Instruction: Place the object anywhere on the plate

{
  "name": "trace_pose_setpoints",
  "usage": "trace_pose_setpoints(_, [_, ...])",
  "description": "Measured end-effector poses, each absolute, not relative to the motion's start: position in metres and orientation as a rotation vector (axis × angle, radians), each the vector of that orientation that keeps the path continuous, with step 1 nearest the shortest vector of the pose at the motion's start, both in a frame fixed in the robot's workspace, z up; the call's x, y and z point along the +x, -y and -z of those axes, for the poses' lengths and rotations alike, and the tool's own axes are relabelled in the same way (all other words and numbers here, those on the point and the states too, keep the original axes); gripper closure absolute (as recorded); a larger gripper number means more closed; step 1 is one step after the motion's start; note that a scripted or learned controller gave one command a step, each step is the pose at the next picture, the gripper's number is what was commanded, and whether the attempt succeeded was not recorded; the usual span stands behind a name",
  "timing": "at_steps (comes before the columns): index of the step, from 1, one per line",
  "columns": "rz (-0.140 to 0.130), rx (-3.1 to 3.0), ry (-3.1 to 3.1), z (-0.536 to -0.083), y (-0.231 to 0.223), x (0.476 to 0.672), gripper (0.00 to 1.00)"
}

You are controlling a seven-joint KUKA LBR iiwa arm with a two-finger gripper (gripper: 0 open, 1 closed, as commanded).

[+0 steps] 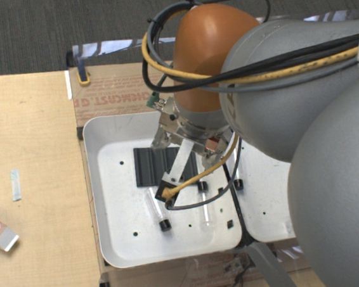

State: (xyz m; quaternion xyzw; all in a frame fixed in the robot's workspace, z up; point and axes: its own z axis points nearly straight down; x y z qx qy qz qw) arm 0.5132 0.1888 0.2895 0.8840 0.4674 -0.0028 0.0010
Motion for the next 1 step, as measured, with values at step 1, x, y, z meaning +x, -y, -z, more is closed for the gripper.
trace_pose_setpoints(1, [0.007,3.009,-0.894,-0.2322,-0.2266,0.5126,0.0])
